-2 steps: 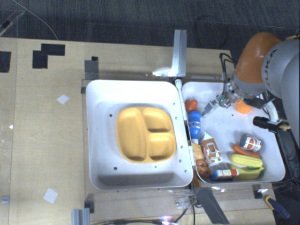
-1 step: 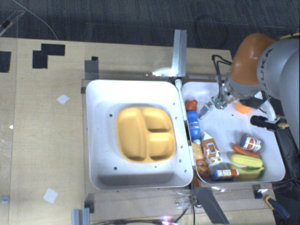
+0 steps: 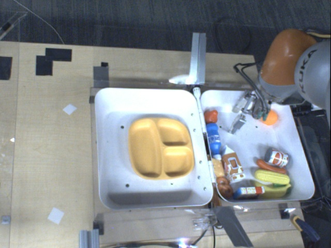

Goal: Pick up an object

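One fixed camera view, set above the bench and looking down at a slant. Both white bins framed side by side: left bin near centre, right bin toward the right edge. Dark floor along the top. Arm entering from the right. Moderate distance, both bins seen whole.

Desk: pale wood-grain top, spread across the lower view.
Floor: dark carpet beyond the desk's far edge.
Markers: black squares on the desk's far left.
Post: grey metal upright, at the far edge between the bins.
Light: bright, even, from above.
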Action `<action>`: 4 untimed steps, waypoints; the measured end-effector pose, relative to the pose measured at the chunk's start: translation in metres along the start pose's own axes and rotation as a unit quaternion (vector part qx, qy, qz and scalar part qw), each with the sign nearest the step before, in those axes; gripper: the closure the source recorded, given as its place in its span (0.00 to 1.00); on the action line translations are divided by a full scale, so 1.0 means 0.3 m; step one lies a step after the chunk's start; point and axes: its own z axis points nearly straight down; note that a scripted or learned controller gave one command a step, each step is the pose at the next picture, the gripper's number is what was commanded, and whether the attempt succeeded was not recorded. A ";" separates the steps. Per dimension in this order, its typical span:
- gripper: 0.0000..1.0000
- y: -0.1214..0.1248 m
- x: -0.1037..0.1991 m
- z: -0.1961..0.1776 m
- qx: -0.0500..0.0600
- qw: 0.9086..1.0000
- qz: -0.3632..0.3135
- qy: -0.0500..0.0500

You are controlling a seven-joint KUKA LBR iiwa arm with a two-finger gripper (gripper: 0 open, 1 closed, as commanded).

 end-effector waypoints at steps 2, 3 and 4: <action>0.00 -0.335 0.488 0.005 -0.002 0.994 -0.110 -0.018; 0.00 -0.347 0.416 0.006 -0.004 1.000 -0.015 -0.015; 0.00 -0.446 0.457 -0.140 -0.002 0.998 -0.058 -0.013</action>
